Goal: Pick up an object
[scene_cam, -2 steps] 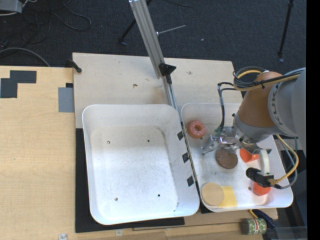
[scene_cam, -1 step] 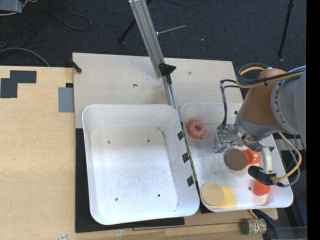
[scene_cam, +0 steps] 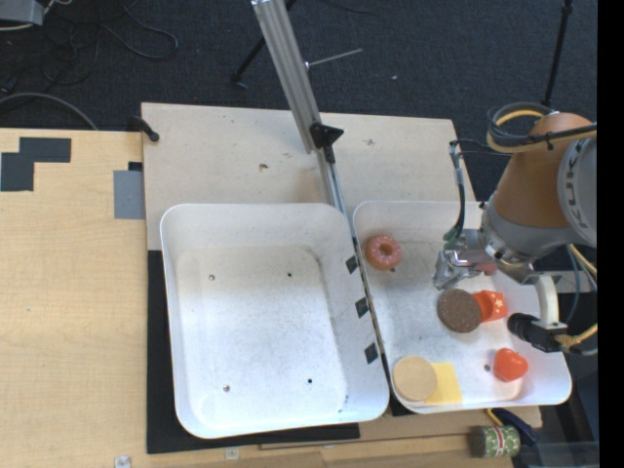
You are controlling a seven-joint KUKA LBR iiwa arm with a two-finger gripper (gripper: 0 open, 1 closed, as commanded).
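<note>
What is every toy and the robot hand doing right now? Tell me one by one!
gripper: low in the right bin, just above the brown disc, with nothing seen between its fingers.
pink donut: lying flat, alone.
brown disc: flat, touching the orange piece.
orange piece: beside the disc.
red piece: resting near the bin's rim.
tan disc: flat, against the yellow square.
left bin: sitting level.

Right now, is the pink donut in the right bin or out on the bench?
In. The pink donut lies flat on the right bin floor near its far left corner, beside the divider, apart from the gripper.
</note>
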